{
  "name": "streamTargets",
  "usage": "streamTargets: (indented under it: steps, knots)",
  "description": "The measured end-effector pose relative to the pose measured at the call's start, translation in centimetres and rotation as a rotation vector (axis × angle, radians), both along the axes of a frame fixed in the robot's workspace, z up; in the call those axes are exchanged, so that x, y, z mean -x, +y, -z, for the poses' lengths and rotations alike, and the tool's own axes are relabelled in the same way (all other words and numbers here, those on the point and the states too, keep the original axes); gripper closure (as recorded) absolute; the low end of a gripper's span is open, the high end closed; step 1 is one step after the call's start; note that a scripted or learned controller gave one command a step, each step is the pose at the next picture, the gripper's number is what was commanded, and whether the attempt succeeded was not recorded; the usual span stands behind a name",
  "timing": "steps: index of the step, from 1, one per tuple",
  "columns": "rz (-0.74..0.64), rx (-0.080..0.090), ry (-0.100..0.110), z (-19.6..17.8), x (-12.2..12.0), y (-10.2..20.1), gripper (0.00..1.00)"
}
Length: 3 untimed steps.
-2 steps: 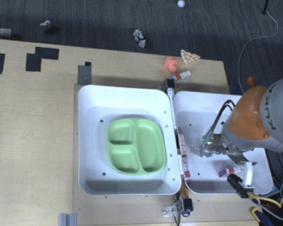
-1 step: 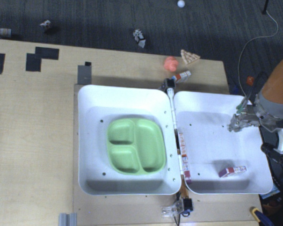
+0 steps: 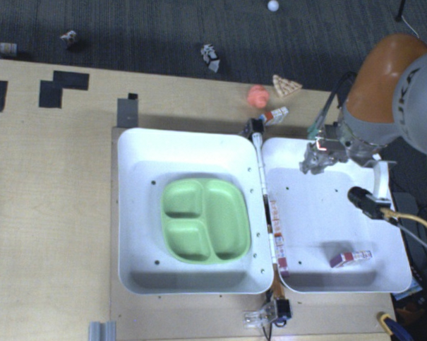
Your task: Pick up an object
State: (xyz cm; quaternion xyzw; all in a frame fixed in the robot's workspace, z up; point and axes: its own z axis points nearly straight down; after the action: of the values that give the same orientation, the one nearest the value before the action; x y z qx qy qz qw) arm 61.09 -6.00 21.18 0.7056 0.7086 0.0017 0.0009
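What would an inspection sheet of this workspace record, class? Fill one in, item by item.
Surface: pale wooden bench bearing two shallow white bins side by side.
Job's things: small red-and-white packet lying near the front of the right white bin; green three-compartment plastic tray in the left white bin.
Clutter: pink ball, tan wedge and small tube on the bench behind the bins.
Grippers: two-finger gripper above the right bin's back part, apart from the packet.
Cables: wires along the right bin's right edge.
Surroundings: dark floor with small scattered bits.
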Motion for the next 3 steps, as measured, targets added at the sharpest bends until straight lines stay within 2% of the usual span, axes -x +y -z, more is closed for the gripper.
streamTargets:
  steps: [1, 2, 3]
  knots:
    - [0.000, -0.001, 0.001, -4.5, 4.4, 9.7, 1.00]
    - [-0.001, 0.000, 0.002, 2.8, -1.3, 13.1, 1.00]
    - [-0.002, 0.000, 0.000, 2.4, -5.4, 18.6, 1.00]
